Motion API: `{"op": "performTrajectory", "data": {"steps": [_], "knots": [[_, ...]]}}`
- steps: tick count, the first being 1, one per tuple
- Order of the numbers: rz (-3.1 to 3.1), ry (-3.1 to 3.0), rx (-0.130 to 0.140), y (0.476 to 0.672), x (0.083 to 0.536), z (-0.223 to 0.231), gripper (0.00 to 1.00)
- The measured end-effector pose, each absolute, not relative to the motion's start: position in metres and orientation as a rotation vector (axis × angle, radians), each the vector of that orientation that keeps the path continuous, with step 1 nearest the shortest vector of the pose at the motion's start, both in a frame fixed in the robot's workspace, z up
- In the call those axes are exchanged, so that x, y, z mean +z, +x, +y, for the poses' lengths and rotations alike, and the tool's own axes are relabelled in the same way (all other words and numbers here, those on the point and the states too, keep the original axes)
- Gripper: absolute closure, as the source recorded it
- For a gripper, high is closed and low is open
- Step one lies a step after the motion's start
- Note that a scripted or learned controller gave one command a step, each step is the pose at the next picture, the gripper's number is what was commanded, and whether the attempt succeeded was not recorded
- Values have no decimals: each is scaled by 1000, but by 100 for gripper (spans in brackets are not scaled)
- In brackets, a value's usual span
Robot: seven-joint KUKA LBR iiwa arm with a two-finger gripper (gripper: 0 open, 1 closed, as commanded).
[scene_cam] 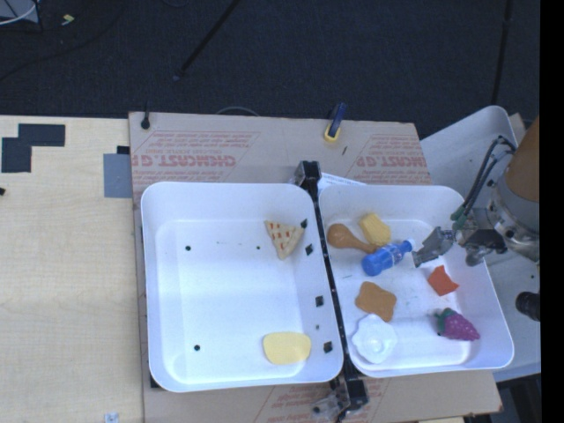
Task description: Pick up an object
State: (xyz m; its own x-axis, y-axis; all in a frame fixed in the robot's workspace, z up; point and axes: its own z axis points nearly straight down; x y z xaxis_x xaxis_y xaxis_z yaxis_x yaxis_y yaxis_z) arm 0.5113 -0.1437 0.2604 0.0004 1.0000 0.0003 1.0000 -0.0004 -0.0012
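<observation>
- Camera view cuts my arm off at the right edge; I see just the wrist and the gripper over the right bin.
- I read its two fingers as spread apart, gripping nothing.
- Blue bottle lies just left of the fingertips, the orange block just below them; contact is unclear.
- Purple grapes sit nearer the front corner.
- Left bin holds a waffle wedge and a yellow piece.

Two bins, eight toy foods
</observation>
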Motion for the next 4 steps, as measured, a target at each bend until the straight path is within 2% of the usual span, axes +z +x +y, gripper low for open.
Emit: {"op": "performTrajectory", "data": {"steps": [1,2,3,4], "knots": [[-2211,-2212,13,518,118,-156,0],[-2223,-2216,0,556,85,-120,0],[-2213,-2224,1,555,97,-122,100],[-2237,-2209,-17,594,193,-6,100]]}}
